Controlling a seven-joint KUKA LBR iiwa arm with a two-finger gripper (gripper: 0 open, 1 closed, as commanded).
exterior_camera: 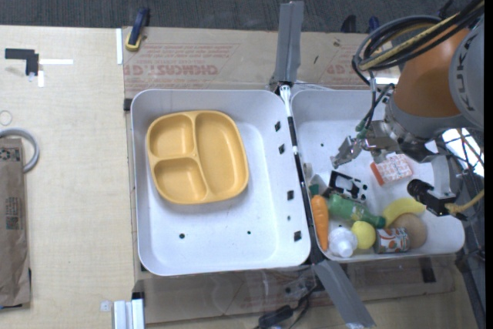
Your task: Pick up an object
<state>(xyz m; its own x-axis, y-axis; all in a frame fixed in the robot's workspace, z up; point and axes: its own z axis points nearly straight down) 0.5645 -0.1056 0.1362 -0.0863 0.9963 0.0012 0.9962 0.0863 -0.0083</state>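
Crowded along the right bin's [454,246] front wall we see carrot [320,218], lemon [363,234] and banana [404,208], while our tool [348,150] hovers above, fingers parted, gripping nothing.

The arm [431,81] hides the right bin's [323,108] far corner and runs off frame.

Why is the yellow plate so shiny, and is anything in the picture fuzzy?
In the camera view, light from overhead makes soft glare on the yellow three-compartment plastic plate and the shallow white left bin, with faint shadows; the small toys heaped in the white right bin look a bit soft, and the metal hand is slightly blurred.
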